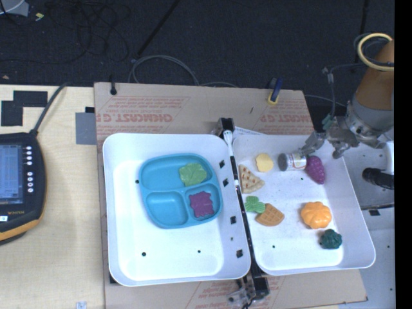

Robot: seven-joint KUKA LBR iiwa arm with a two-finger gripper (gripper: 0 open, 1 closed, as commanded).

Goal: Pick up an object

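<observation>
Camera view: the gripper reaches in from the right over the right bin, its tip just beside the purple grapes and near the yellow cheese piece. Can't tell if the claw is apart or together, honestly. The orange pumpkin and dark green broccoli sit nearer the front. The left bin holds a blue divided tray.

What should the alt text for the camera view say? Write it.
A grey arm's gripper reaches from the right into the right bin, beside a purple grape toy, among scattered toy foods. The left bin holds a blue divided tray with two toys in it.
</observation>
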